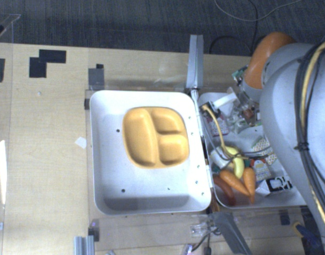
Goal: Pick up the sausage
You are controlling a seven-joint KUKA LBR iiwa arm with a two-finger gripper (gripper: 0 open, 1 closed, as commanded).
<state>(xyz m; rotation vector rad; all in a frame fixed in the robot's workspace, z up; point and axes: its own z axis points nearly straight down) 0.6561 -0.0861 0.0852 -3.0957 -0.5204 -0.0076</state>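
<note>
On the right side of the camera view, the grey arm (295, 121) takes up most of the space above the right bin (290, 198), its bulky body running from the top corner down past the bench edge, with cables along its flank and the orange band (261, 54) showing near the top. To the left of it lies the left bin (107, 158), a shallow white tray with rounded corners, resting on the pale wooden bench (40, 153). Inside this bin, toward its upper middle, sits a yellow divided plate (154, 136) with three compartments: one long one on its left and two smaller ones stacked on its right. A grey metal post (194, 62) stands at the top between the two bins. The right bin is largely covered by the arm; its visible lower left corner holds a small heap of toy food. The gripper (242, 108) hangs over the upper part of this bin, apart from the heap, and its state cannot be told from the clutter of parts around it. In the heap, two carrots (242, 180) lie beside each other, a yellow banana (238, 166) touches them from above, and the sausage (224, 192), dark reddish-brown, lies at the near left corner, pressed against the carrots.
</note>
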